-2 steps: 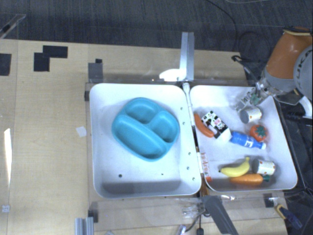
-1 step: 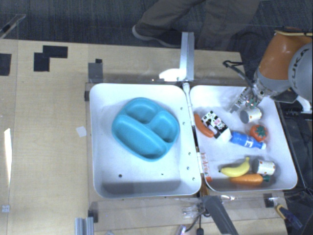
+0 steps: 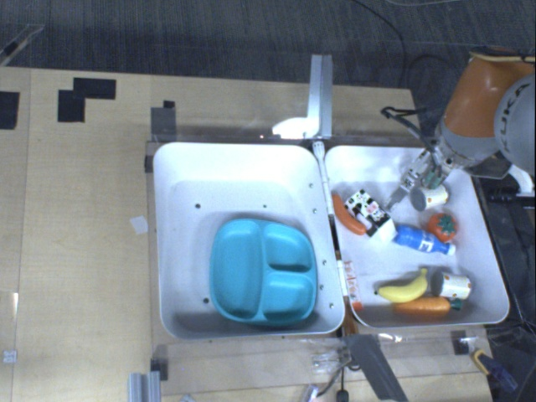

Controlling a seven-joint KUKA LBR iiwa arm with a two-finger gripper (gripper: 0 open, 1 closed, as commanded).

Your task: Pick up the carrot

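Carrot (image 3: 425, 306) is seen untouched beside the banana (image 3: 403, 289); the approach is judged pending. Gripper (image 3: 416, 182) state cannot be told; a descent forward is needed.

At the frame's upper right, the arm (image 3: 494, 115) shows a rounded orange band above a grey wrist casing, tapering to a slim metallic gripper (image 3: 416, 181).

The long, tapered orange carrot (image 3: 423, 306) lies flat on its side near the front wall of the right-hand white bin (image 3: 496, 304), just below a yellow banana (image 3: 403, 289).
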